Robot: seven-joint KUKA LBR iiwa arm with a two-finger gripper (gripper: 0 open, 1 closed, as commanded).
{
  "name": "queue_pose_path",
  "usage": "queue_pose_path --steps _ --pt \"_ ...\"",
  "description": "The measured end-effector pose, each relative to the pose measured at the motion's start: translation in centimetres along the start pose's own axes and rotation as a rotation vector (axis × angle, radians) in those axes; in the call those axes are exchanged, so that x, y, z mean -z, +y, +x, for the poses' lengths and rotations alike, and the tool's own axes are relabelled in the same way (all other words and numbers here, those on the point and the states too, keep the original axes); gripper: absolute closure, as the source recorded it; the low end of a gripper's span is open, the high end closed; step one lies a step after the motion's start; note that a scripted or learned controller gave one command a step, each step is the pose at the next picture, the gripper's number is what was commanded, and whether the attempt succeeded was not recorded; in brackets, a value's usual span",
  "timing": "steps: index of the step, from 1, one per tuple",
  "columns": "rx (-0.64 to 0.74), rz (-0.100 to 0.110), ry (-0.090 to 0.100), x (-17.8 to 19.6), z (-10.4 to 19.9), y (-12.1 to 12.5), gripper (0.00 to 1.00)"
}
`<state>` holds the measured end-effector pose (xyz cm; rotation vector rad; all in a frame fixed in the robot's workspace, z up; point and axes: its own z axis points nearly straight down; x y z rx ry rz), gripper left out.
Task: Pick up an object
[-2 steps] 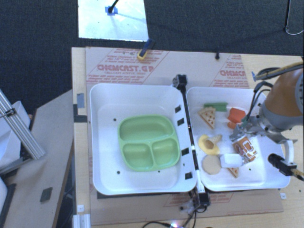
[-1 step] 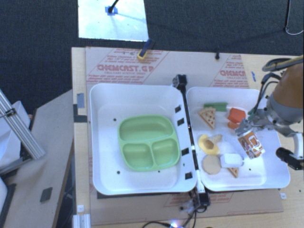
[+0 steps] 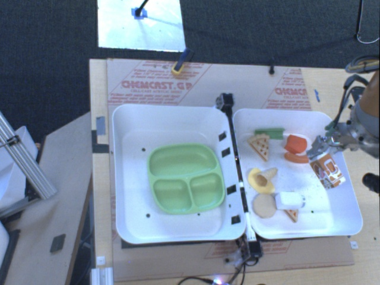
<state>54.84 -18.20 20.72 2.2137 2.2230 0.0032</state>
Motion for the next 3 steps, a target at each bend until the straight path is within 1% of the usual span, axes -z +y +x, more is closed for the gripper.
queue_pose_path --steps 1,2,3 --pt "0.001 0.001 0.000 1.8 0.0 0.1 1.00" --pt "0.005 0.000 0.001 1.4 4.8 4.1 1.00" --pt "0.005 0.000 0.002 0.7 8.5 7.3 1.00"
